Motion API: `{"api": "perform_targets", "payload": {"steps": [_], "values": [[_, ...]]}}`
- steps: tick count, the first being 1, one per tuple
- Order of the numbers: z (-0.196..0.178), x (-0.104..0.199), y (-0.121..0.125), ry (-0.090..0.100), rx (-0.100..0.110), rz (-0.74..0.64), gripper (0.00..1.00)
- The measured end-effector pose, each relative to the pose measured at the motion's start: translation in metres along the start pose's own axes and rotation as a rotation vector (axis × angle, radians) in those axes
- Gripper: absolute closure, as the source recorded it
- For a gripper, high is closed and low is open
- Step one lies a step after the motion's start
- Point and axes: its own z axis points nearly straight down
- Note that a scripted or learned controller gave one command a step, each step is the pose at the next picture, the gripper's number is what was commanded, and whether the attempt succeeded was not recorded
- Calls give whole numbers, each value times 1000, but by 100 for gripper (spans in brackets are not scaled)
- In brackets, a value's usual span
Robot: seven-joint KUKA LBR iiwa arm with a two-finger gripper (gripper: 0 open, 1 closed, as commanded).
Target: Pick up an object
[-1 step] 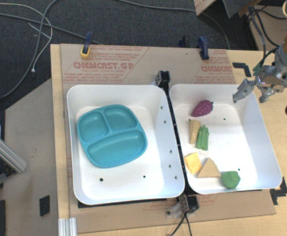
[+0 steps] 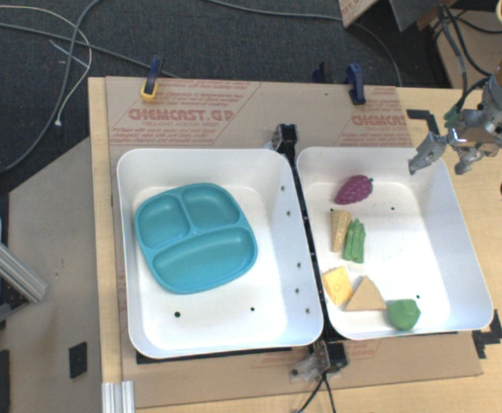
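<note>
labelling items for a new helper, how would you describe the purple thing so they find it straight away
Start at the right white bin of the two side by side. Its toys lie along its left half; the purple grape bunch is the one farthest from the camera, above the green piece. It is the only purple, bumpy item there.

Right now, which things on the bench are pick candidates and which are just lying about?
Job:
- two-finger gripper, open
- purple grape bunch
- green ridged vegetable
- tan stick
- yellow cheese block
- tan wedge
- green round fruit

Lying about:
- teal divided plate
- blue clamp
- yellow clamp
</note>
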Motion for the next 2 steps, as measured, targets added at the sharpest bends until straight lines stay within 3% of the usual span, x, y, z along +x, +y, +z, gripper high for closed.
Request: {"api": "perform_targets", "payload": {"steps": [2], "values": [[87,1,12,1,4,-2,0]]}}
